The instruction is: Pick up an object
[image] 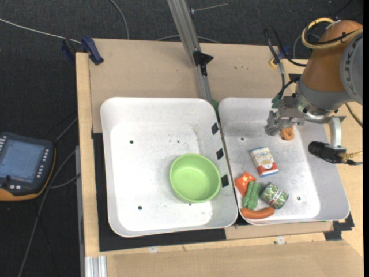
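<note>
I see the end effector (pixel 281 126) over the far part of the right bin (pixel 323 203), pinching a small orange object (pixel 287 134). A green bowl (pixel 195 178) sits in the left bin (pixel 132 154).

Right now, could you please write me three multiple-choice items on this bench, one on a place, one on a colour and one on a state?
1. Where is the green bowl?
A. In the left bin
B. In the right bin
C. On the floor

2. What colour is the small item beside the gripper?
A. Blue
B. Orange
C. Black

3. How does the small carton lie?
A. Stacked on the bowl
B. Hanging over the bin's rim
C. Flat on the right bin's floor

Key: 1 A, the bowl sits in the left bin, near its front right corner. 2 B, the orange item shows just below the gripper. 3 C, the carton rests on the right bin, apart from the cluster in front.
</note>
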